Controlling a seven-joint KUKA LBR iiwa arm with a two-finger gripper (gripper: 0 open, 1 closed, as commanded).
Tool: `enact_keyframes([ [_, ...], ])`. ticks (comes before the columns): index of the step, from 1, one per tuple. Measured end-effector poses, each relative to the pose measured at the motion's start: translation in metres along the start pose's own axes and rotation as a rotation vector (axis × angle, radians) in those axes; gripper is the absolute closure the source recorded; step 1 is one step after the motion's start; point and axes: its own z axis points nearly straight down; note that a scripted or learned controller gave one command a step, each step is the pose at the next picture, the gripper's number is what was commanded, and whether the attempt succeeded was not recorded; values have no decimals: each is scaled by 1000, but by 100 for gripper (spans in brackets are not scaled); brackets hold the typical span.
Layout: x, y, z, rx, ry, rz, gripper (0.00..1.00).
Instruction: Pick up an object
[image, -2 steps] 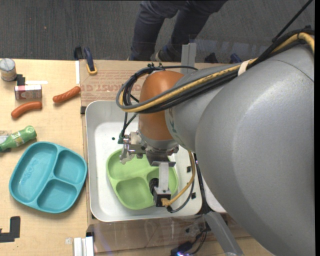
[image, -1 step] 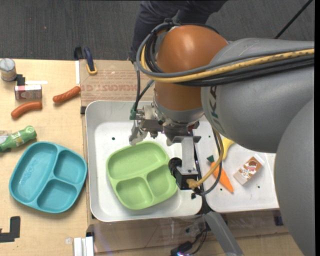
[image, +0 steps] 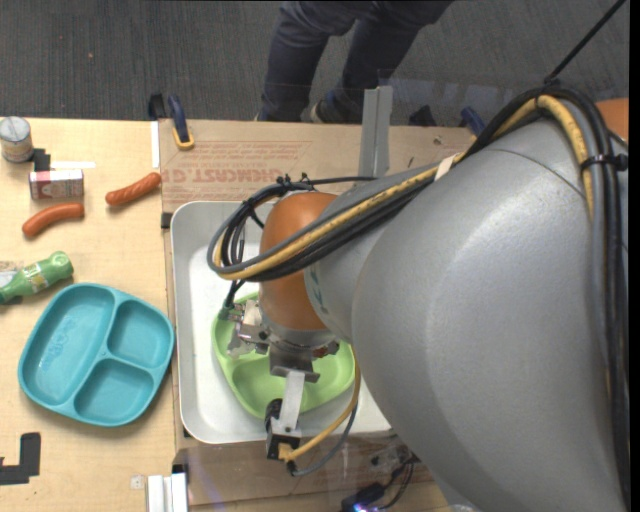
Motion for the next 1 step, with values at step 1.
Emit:
enact_keyframes([
  [1, -38, 74, -70, 2, -3, -57, 0],
])
